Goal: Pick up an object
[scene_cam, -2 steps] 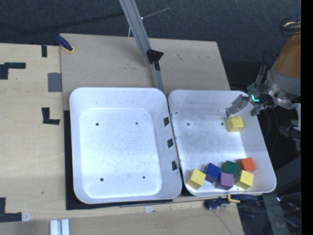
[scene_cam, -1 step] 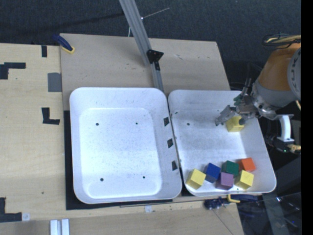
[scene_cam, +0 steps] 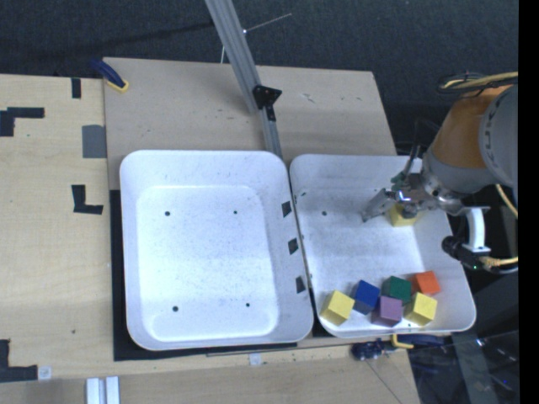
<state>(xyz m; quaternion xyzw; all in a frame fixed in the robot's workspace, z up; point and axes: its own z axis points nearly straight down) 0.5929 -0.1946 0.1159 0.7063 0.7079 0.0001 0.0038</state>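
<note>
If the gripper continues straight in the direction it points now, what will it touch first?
The gripper points down into the right bin, and a yellow block sits right at its tip. It would probably meet that block first, then the bin floor. Depth is unclear from this single view, so it may already be touching.

This is a robotics lab or test cell. A plywood bench marked with black tape pieces carries two shallow white bins on a black mat, a slanted aluminium camera pole rises from it, and a grey and orange industrial arm reaches over small coloured toy blocks.
</note>
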